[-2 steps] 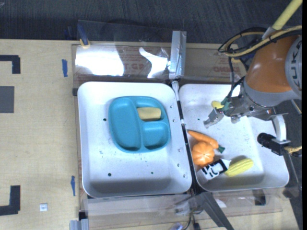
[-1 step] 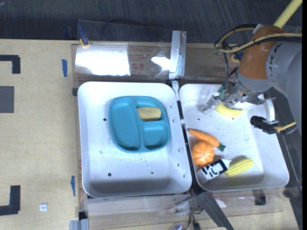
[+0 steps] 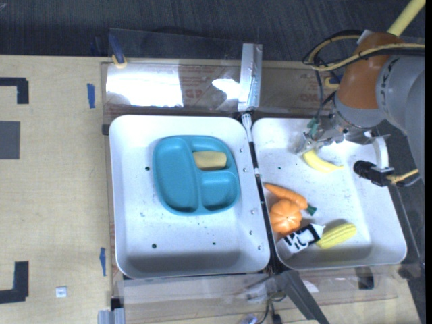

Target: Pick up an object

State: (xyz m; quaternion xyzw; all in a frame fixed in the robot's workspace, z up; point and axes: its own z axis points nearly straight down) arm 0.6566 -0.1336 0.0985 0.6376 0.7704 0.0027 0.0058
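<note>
The small curved yellow plastic banana (image 3: 321,161), lying at the far end of the right white bin (image 3: 388,245) just under the gripper (image 3: 316,139), looks light, rigid and slick, best pinched across its middle; whether the jaws are parted I cannot tell.

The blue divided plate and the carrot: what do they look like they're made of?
The blue divided plate looks like moulded plastic with a smooth, matte finish and soft rounded edges. The carrot seems a plastic toy: even orange colour, slight sheen, though that's a guess.
</note>
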